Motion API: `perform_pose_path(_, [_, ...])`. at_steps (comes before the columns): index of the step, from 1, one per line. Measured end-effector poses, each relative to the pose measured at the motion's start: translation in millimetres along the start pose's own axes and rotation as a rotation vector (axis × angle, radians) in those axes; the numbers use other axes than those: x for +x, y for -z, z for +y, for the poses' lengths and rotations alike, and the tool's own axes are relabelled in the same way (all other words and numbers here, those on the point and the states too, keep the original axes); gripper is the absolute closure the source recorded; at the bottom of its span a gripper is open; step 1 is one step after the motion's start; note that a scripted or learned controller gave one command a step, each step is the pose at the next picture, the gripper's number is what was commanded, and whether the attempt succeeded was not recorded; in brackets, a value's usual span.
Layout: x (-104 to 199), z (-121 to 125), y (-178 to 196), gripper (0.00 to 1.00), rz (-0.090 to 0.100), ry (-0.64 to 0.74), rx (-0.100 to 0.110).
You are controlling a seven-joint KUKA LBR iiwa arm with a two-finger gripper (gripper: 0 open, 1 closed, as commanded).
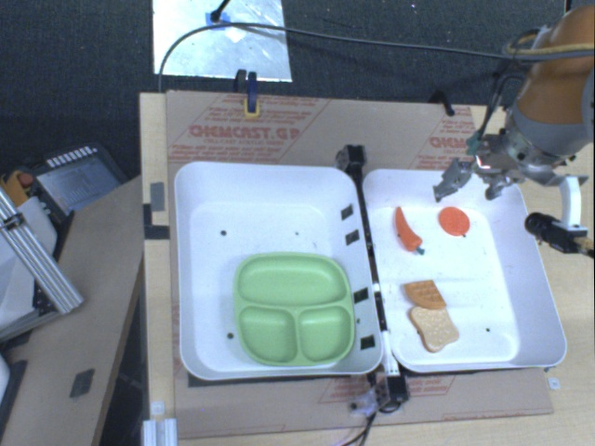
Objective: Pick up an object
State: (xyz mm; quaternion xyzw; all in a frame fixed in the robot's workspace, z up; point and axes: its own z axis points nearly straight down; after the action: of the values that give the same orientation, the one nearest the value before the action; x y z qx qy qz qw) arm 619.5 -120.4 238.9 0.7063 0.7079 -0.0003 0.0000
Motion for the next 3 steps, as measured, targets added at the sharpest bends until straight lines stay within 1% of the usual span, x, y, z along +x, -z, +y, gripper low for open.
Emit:
perform_pose_path(1, [6.2, -5.4, -58.4, 0.00, 0.001, -0.001, 0.002])
perform_pose_path(2, [9.5, -7.6, -100.2, 0.00, 0.001, -0.001, 0.001])
perform_pose_path(3, [8.9, -6.4, -87.6, 1.00, 0.000, -0.001, -0.004])
